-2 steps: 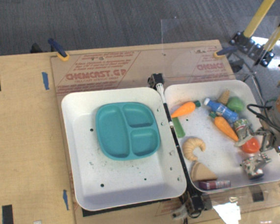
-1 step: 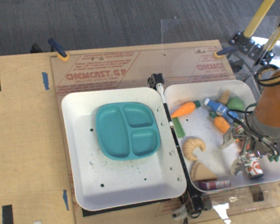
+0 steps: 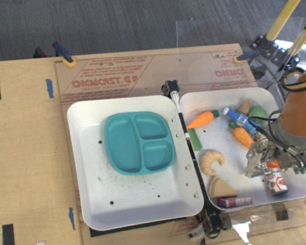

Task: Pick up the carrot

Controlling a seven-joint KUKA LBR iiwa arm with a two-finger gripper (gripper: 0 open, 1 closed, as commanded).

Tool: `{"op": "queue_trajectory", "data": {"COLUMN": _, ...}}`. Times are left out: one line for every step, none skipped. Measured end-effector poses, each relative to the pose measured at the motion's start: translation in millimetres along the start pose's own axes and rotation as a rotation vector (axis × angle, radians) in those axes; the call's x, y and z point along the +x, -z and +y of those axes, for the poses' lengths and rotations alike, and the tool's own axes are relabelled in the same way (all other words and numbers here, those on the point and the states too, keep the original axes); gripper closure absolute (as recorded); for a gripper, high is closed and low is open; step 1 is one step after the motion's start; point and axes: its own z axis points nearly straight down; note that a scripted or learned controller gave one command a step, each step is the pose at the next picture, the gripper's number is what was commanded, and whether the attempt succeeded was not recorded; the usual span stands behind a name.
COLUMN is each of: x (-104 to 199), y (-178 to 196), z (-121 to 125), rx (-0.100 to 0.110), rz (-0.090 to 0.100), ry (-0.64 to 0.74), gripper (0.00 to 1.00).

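Note:
The carrot (image 3: 201, 120), orange with a green top, lies at the upper left of the right bin (image 3: 223, 99), close to the divider between the bins. My gripper (image 3: 258, 162) hangs low over the right side of that bin, well to the right of the carrot and below it in the view. It sits just above a small red and white can (image 3: 278, 183). A second, shorter orange piece (image 3: 244, 137) lies just up and left of the gripper.
Around the gripper lie a blue bottle (image 3: 237, 118), a green item (image 3: 257, 112), a croissant (image 3: 212, 160), a tan wedge (image 3: 219, 185) and a dark bar (image 3: 234, 201). The left bin (image 3: 87, 168) holds a teal divided plate (image 3: 139, 142).

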Motion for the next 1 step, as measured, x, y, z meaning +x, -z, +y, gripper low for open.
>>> {"op": "queue_trajectory", "data": {"x": -72.7, "y": -13.7, "z": 36.6, "rx": 0.0, "rz": -0.006, "ry": -0.044, "gripper": 1.0}}
